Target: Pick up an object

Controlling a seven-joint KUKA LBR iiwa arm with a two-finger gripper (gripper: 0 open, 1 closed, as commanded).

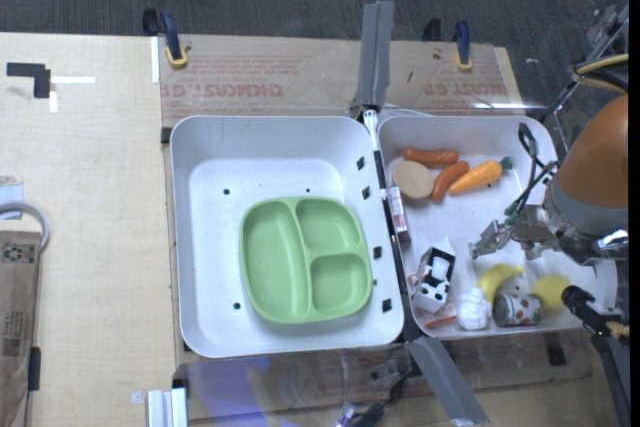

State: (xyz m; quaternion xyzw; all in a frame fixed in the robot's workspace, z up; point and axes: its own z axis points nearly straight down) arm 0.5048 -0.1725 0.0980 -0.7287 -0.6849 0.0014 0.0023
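The right bin [470,127] holds several small items: a red sausage [431,156], a round beige piece [412,180], an orange carrot [475,176], a black-and-white cow toy [433,278], a white lump [472,310], a small can [517,308] and yellow pieces [499,277]. My gripper [497,239] hangs low over the right bin's middle right, just above the yellow pieces. I see nothing between its fingers. The arm's orange band [600,165] is at the right edge.
The left bin [200,215] holds a green divided plate [306,259]. A grey divider bar [376,55] runs between the bins. A black spoon [527,143] lies near the right bin's far right wall. Clamps hold cardboard behind the bins.
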